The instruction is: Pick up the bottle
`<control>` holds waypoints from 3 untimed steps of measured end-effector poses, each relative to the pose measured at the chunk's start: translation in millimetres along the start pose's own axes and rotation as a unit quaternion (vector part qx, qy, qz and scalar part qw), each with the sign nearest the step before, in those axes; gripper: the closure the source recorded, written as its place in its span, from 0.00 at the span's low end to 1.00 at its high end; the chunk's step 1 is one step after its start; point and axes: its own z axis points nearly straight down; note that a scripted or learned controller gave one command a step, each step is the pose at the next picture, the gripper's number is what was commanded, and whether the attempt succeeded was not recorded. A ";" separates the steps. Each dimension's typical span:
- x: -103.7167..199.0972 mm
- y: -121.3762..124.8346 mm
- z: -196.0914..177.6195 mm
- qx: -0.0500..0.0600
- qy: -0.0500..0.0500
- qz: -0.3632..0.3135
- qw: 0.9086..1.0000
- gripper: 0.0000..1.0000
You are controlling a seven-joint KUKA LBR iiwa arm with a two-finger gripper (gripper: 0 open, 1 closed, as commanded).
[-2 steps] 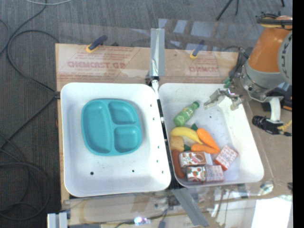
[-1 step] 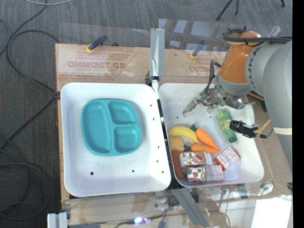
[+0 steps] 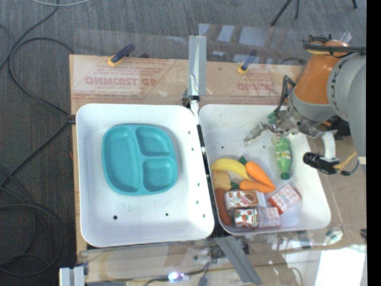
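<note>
One green bottle [image 3: 283, 157] lies in the right bin [image 3: 208, 124], at the frame's right, just below the pincer [image 3: 269, 128], whose fingers stand apart and grip nothing. Nearby lie one banana [image 3: 231, 167], two carrots [image 3: 259, 171] and several small cartons [image 3: 241, 199]. One teal tray [image 3: 140, 158] sits in the left bin [image 3: 89, 213].

The gripper [image 3: 269, 130] hangs over the far part of the right bin [image 3: 309, 219]. The bottle [image 3: 283, 157] lies just beside the jaws, on their near side. Nearer and to the left lie a banana [image 3: 231, 167], 2 carrots [image 3: 259, 173] and 3 small cartons [image 3: 241, 199]. The left bin [image 3: 89, 219] holds a tray [image 3: 140, 158], well left of the jaws.
</note>
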 end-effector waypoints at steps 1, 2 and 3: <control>-7.1 -30.1 12.9 -0.012 0.002 -0.002 1.000 0.00; -6.5 -42.9 12.9 -0.014 0.000 -0.029 0.999 0.00; -34.4 15.0 -29.6 0.000 -0.009 -0.053 0.999 0.00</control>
